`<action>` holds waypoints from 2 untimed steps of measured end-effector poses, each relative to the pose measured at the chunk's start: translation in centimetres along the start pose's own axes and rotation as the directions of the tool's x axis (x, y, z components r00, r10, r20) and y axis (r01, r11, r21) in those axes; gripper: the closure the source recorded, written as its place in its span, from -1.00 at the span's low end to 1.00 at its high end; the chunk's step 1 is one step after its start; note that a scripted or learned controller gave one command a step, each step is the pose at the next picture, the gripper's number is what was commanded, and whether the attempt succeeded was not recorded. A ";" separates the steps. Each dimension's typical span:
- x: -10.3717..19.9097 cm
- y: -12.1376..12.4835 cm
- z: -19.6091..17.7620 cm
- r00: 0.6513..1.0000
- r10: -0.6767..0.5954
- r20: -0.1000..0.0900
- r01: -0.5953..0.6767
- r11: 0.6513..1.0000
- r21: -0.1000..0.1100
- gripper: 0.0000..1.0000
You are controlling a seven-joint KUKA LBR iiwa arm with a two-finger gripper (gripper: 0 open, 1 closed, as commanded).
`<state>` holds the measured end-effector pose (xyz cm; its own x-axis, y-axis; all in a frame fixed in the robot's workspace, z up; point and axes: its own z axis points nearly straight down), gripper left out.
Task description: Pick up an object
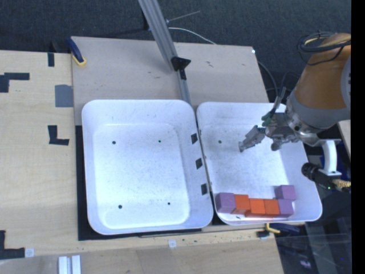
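A row of blocks lies along the near wall of the right bin (228, 119). A purple block (226, 201) is at its left end, orange blocks (258, 206) fill the middle, and two purple blocks (286, 199) are stacked at the right end. My gripper (262, 144) hangs over the middle of the right bin, well back from the blocks. It is open, with one finger (247, 142) pointing left and nothing between the two.
The left bin (91, 153) lies beside the right one, with black clips (199, 163) along the shared wall. A slanted metal rail (162, 36) crosses the bench behind the bins. A blue and yellow clamp (76, 51) sits at the far left.
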<state>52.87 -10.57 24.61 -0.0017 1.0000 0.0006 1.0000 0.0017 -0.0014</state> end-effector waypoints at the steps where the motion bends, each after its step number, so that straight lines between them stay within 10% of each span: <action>1: 2.8 0.8 -5.1 1.000 -0.003 0.000 0.003 1.000 -0.005 -1.00; 2: 5.0 -4.2 -3.8 1.000 0.001 0.000 -0.001 1.000 0.003 -1.00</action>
